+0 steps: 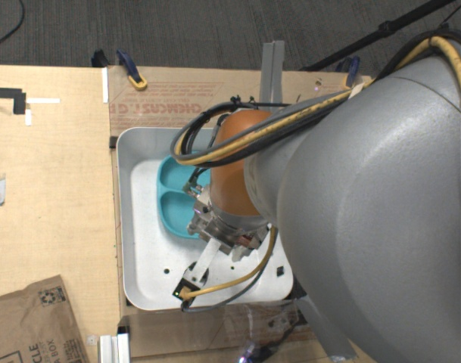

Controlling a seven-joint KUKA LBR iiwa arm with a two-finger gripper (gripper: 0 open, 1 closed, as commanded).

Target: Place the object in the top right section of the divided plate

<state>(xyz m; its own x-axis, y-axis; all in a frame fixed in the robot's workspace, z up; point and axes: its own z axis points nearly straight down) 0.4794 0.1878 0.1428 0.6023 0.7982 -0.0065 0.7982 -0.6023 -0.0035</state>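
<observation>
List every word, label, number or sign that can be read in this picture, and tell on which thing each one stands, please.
"CHEMC..." in red, printed upside down and partly hidden, on the cardboard sheet behind the white bin.
"CLE" and "BOX", partly cut off, beside a recycling sign, on the brown cardboard piece at the lower left.
Smaller red lines on the cardboard sheet: too blurred to read.

Colours on the bench

The arm (381, 180) was grey with an orange band (234, 165). The divided plate (173, 203) was turquoise inside a white bin (143, 263). Yellow and black cables (215, 138) crossed it. The bench (48, 203) was pale tan wood.
</observation>
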